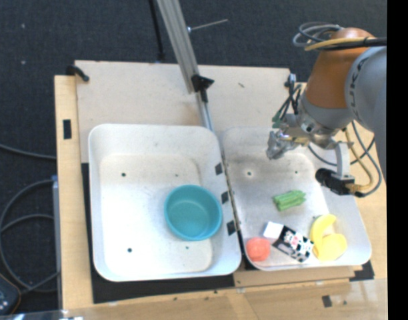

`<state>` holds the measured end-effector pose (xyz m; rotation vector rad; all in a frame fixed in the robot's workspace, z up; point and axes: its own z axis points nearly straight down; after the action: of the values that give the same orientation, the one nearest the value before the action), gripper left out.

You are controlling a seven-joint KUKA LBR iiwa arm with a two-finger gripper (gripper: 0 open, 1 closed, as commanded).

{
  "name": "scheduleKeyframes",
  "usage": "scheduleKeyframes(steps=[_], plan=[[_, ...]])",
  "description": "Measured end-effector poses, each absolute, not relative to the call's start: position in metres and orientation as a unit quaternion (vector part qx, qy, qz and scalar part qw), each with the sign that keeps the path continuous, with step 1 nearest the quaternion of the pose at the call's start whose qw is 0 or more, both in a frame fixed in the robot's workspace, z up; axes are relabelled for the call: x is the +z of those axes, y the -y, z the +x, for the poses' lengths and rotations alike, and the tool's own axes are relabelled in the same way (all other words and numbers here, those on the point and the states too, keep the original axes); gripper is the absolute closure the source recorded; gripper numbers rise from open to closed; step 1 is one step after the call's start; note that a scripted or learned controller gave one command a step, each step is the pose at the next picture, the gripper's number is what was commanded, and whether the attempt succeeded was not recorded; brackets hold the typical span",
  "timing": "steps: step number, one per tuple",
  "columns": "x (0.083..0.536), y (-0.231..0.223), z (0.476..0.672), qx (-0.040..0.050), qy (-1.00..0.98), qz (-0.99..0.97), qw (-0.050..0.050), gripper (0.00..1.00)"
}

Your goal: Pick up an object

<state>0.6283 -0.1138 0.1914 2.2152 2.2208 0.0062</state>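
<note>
My gripper hangs over the back part of the right bin, with nothing visible between its fingers. A green ridged block lies in front of it, well apart. Along the bin's front edge sit an orange-red ball, a small black-and-white box and a yellow cup-shaped toy. In the left bin rests a teal bowl, near its right wall.
A slanted metal pole rises from the bench behind the bins. Black and yellow cables hang beside the arm over the right bin's right rim. A divider with black clips separates the bins.
</note>
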Motion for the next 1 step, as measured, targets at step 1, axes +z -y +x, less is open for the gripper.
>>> scheduleKeyframes(steps=[1], plan=[[0.2401, 0.1070, 0.6263, 0.0022, -0.708, 0.706, 0.003, 1.00]])
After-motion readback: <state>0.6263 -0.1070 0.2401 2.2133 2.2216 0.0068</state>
